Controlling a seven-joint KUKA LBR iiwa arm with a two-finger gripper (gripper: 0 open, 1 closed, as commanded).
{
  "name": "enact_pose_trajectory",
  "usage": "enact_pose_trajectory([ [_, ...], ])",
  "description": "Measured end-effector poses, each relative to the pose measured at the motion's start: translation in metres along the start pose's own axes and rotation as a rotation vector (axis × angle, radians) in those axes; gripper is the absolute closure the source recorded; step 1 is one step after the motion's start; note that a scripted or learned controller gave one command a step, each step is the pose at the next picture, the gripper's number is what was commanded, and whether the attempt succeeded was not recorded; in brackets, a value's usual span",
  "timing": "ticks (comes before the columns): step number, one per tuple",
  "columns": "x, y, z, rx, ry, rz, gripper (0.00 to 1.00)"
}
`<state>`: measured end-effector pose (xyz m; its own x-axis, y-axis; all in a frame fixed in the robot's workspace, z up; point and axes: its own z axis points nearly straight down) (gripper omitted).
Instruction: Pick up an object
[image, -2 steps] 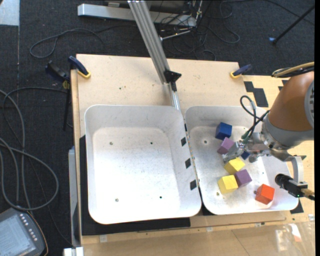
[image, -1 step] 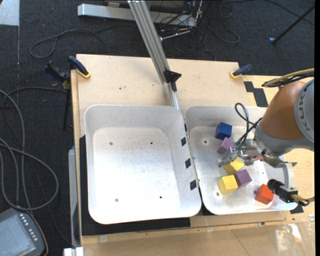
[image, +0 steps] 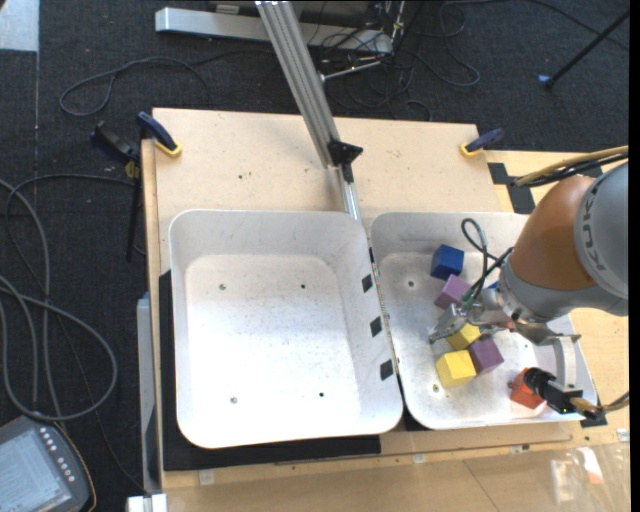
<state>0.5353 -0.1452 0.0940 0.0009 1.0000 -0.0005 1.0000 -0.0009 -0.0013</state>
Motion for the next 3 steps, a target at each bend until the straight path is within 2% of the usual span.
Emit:
enact_pose_trajectory([
  [1,0.000,0.000,-0.011,-0.002,0.000,0.000,1.00],
  [2,0.006,-0.003,-0.057,-0.006,-0.001,-0.003,1.00],
  [3,0.006,-0.004,-0.120,-0.007,-0.001,-0.004,1.00],
])
